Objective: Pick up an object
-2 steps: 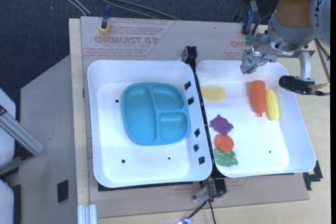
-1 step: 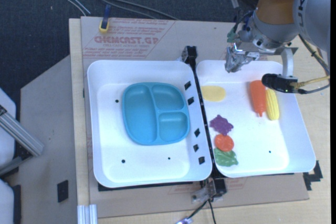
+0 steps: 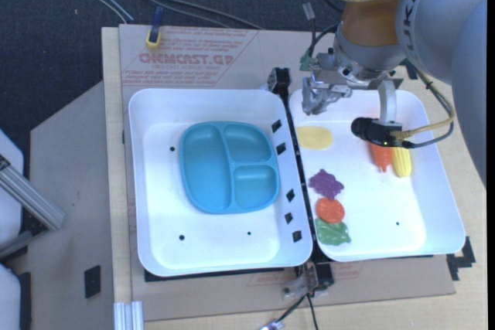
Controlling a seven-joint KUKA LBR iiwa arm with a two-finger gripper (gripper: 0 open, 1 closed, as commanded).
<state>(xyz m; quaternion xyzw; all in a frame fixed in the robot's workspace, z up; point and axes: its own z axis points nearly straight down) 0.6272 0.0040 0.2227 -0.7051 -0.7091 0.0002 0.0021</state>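
i see the hand (image 3: pixel 319 98) hanging over the right bin (image 3: pixel 433 232), nothing in it; whether it's released or clenched i cannot tell. the yellow piece (image 3: pixel 315 137) lies just below it toward the bin's front, long axis crosswise.

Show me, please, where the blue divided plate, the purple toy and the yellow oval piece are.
Blue divided plate (image 3: pixel 230 166): camera view, on its centre ridge.
Purple toy (image 3: pixel 326 183): camera view, on its middle.
Yellow oval piece (image 3: pixel 315 137): camera view, on its middle.
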